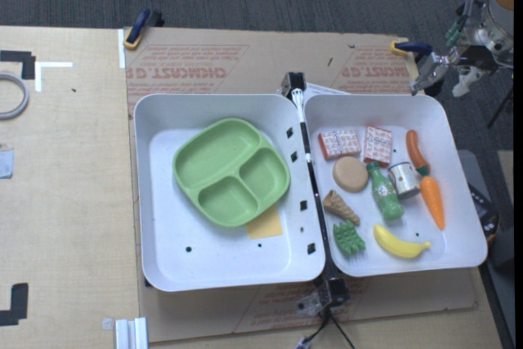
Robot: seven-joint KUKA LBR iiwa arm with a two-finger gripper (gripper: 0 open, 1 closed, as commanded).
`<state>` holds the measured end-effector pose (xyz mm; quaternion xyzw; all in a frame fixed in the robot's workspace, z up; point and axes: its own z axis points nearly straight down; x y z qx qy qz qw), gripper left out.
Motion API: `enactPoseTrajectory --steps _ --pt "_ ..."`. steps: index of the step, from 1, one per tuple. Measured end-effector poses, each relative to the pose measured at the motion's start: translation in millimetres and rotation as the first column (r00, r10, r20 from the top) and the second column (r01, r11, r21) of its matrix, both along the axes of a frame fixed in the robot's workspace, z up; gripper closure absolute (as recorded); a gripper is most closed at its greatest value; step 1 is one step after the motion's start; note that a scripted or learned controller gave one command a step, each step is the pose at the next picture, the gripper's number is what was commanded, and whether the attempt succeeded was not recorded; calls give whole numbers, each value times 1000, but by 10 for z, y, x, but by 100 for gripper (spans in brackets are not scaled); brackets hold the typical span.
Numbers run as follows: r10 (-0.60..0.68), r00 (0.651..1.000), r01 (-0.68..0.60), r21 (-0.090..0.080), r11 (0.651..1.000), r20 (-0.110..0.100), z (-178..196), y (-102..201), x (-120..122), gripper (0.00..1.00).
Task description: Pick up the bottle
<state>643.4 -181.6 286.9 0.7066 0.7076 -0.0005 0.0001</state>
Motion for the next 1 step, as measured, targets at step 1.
enactPoseTrajectory --steps 1 --pt "3 1000 -3 -1 1000 0 96 -1 4 100"
